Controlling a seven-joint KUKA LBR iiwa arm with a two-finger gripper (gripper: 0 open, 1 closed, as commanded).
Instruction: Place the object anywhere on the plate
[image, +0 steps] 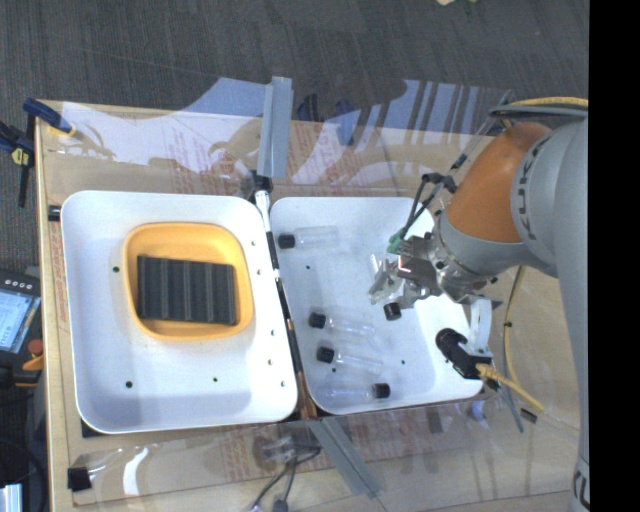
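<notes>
Bench (150, 150): a pale wooden top is carrying two shallow white bins side by side, with dark carpet lying beyond it.
Arm (560, 190): grey, with an orange band (495, 195) above the wrist, it is reaching in over the right bin (350, 212).
Gripper (398, 288): it is hanging low over the right bin's middle; whether it is apart, together or clamped on anything cannot be told from this angle.
Nearest vial (392, 311): a black-capped clear tube is lying just beside the gripper tip; whether the two are touching cannot be told.
Top vial (305, 239): it is lying away from the gripper, near the bin's far corner on the plate's side.
Middle vial (318, 321): it is resting between the gripper and the bins' shared wall.
Lower vial (345, 352): it is lying near the middle vial, a little further from the gripper.
Bottom vial (380, 391): it is sitting by the bin's near rim, well apart from the gripper.
Plate (180, 240): yellow with a dark ridged centre, it is sitting in the left bin (90, 380), well apart from the gripper and carrying no vial.
</notes>
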